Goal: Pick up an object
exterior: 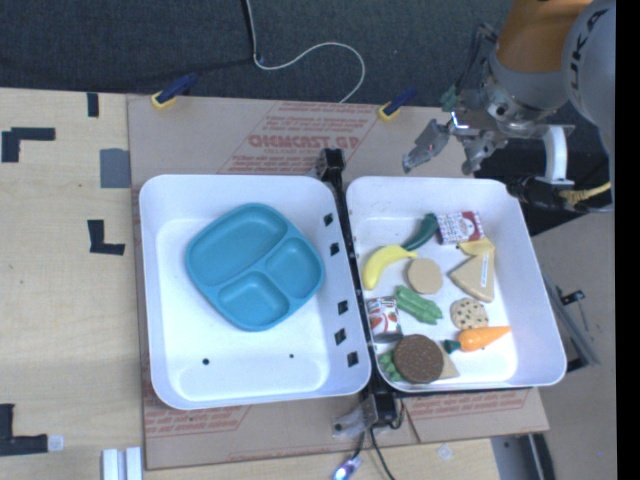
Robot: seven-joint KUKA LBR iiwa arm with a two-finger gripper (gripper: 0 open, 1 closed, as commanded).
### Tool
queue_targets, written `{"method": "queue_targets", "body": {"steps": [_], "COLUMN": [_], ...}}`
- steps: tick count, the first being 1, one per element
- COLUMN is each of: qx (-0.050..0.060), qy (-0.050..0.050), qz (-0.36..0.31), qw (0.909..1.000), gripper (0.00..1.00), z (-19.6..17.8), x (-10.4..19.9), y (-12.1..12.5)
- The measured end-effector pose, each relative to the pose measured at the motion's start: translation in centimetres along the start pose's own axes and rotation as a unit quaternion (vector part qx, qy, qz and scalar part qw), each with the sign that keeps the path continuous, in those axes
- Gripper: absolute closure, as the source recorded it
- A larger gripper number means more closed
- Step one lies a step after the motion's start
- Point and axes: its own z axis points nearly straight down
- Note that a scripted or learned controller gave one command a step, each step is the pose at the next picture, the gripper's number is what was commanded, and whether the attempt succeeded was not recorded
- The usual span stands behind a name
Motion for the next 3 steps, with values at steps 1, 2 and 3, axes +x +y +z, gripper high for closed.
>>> {"method": "queue_targets", "body": {"steps": [1, 2, 3], "qx": [0.0, 0.002, 0.003], "qy": [0.001, 0.001, 0.001], "qz": [-0.002, -0.003, -0.003], "qw": [1.0, 1.0, 1.0], "gripper": [0.0, 0.0, 0.0], "z": [-3.3, -1.2, 0.4], "x": [5.3, 11.5, 18.1], "y": [-3.8, -7.2, -12.3]}}
